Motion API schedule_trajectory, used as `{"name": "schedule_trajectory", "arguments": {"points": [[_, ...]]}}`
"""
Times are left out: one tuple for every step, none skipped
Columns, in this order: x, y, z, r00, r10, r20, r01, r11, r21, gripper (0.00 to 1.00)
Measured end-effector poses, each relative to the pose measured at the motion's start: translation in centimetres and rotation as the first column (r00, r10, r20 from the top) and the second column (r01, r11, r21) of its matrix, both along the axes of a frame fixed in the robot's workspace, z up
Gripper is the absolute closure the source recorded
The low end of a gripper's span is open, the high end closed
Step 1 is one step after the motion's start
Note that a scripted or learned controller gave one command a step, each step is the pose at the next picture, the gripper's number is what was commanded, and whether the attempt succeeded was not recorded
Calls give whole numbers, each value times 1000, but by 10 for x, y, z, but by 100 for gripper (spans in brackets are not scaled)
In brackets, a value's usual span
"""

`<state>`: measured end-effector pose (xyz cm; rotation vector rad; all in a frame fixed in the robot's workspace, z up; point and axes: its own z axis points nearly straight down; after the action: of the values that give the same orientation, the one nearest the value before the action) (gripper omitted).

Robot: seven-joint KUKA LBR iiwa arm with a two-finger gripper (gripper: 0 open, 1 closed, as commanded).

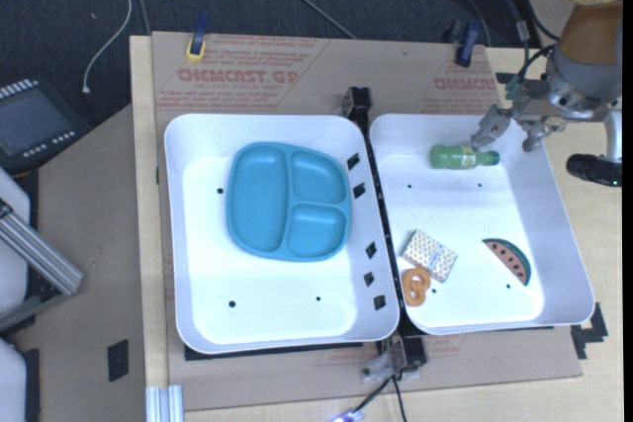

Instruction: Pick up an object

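Observation:
My gripper (511, 135) hangs over the far right corner of the right bin (554, 242), its two fingers spread open with nothing between them. A green bottle (461, 156) lies on its side just below and left of the left fingertip (487, 130), close to it, though I cannot tell if they touch. Nearer the front of the same bin lie a watermelon slice (507, 261), a checkered packet (430, 255) and an orange pretzel (415, 286).
A blue divided plate (290, 201) lies in the left bin (198, 292). A black divider with clips (364, 212) runs between the bins. Blue clamps (463, 42) hold the cardboard at the back. Cables trail over the dark floor behind.

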<state>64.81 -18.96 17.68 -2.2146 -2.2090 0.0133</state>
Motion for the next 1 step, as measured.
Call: {"name": "schedule_trajectory", "arguments": {"points": [[4,1,10,1000,3,15,-3,1000,-3,0]]}}
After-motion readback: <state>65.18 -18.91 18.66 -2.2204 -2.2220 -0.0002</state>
